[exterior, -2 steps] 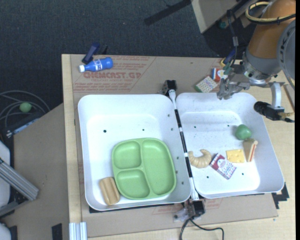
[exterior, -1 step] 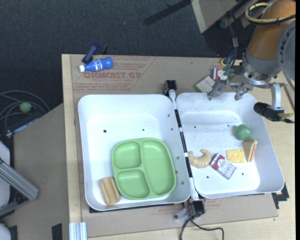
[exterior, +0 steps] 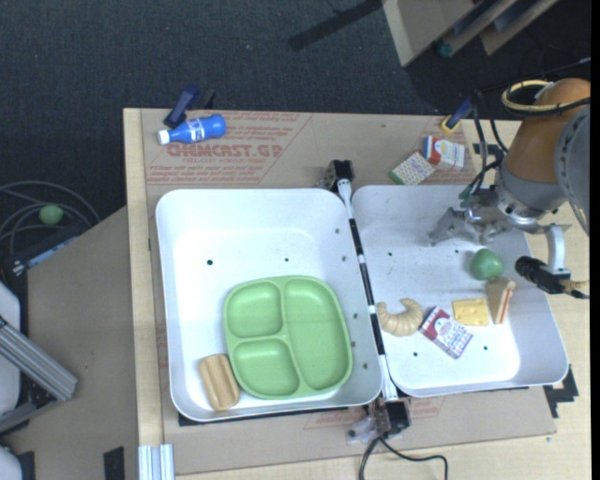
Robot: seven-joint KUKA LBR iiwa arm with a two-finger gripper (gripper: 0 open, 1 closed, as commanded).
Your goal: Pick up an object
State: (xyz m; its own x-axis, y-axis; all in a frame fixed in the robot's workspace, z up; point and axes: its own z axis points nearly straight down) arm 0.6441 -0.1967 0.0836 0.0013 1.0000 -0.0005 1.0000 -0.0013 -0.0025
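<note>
We look down on a light wooden bench top (exterior: 281,155) printed with faint red lettering, standing on a dark blue-grey carpeted floor (exterior: 141,47). On the far left of the floor we see coiled grey cables (exterior: 28,225) with a small green ball (exterior: 52,215) lying beside them. A ribbed metal rail (exterior: 37,361) runs at a slant in the lower left corner. At the top right stands a pale wooden piece of furniture (exterior: 441,23). The light is even and soft.
</note>
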